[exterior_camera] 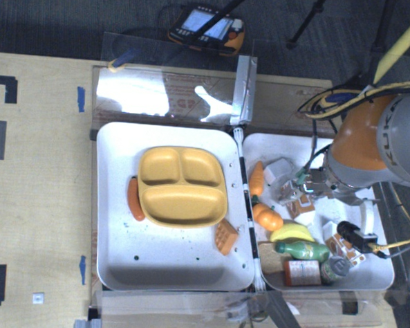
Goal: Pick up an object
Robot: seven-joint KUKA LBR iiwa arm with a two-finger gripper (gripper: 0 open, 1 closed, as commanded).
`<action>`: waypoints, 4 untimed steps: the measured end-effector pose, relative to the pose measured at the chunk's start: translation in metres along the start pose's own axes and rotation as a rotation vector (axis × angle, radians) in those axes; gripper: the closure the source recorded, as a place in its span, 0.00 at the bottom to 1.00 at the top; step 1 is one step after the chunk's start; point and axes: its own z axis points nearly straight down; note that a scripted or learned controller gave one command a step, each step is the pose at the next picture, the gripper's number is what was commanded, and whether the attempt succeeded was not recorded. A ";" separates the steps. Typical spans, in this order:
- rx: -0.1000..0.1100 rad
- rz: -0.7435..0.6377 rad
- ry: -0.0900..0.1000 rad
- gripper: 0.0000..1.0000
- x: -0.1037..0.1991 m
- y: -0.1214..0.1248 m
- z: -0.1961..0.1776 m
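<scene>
Objects heaped in right bin [382,275]: banana [292,232] at centre, green bottle [303,250] and red can [302,272] toward six o'clock, orange [266,217] at nine. Tool [301,193] low at twelve; grip state: cannot tell.

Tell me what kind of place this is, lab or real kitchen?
Most likely a robot lab bench, not a kitchen. Two shallow white bins sit side by side on a bench, holding toy-like food such as a yellow divided tray and a banana, and a handheld controller lies behind them.

Arm [372,146] hangs over the right bin [385,275]; its gripper [307,194] seems near a banana [292,232].
</scene>
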 end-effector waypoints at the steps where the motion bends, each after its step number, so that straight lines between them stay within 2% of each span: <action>1: 0.008 -0.060 0.001 1.00 0.037 0.040 -0.115; 2: 0.004 -0.290 0.000 1.00 0.018 0.056 -0.162; 3: 0.007 -0.668 0.005 1.00 0.028 0.062 -0.087; 4: 0.002 -0.785 0.002 1.00 0.062 0.084 -0.118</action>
